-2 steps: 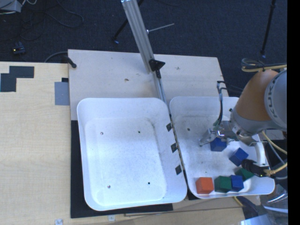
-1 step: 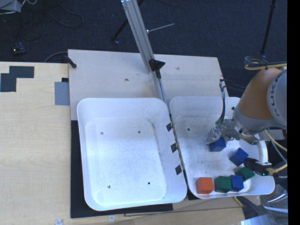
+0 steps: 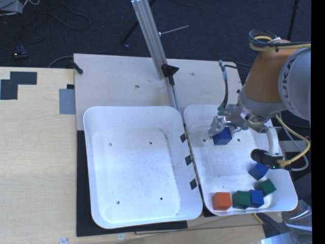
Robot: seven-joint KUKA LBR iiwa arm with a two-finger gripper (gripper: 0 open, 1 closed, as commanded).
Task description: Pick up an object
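We see our pincer (image 3: 224,128) over the upper part of the right bin (image 3: 231,159), its fingers clamped on a dark blue block (image 3: 222,136) that sits between them and appears lifted clear of the bin floor. The grey arm with its orange band (image 3: 269,75) rises up and to the right of the pincer, with cables looping beside it.

Down and to the right of the pincer, near the bin's right edge, lies a second blue block (image 3: 258,171), and just beyond it a dark green block (image 3: 265,187). Further below the pincer, along the bin's near rim, a row of blocks sits close together: an orange block (image 3: 221,201), a green block (image 3: 242,199) and a small blue block (image 3: 257,198).

To the left of the pincer, just past the divider where the two rims meet, lies the left bin (image 3: 137,166). Up and to the left of the pincer a slanted aluminium rail (image 3: 152,39) rises from the table (image 3: 117,80), with a black bracket (image 3: 169,71) at its lower part.
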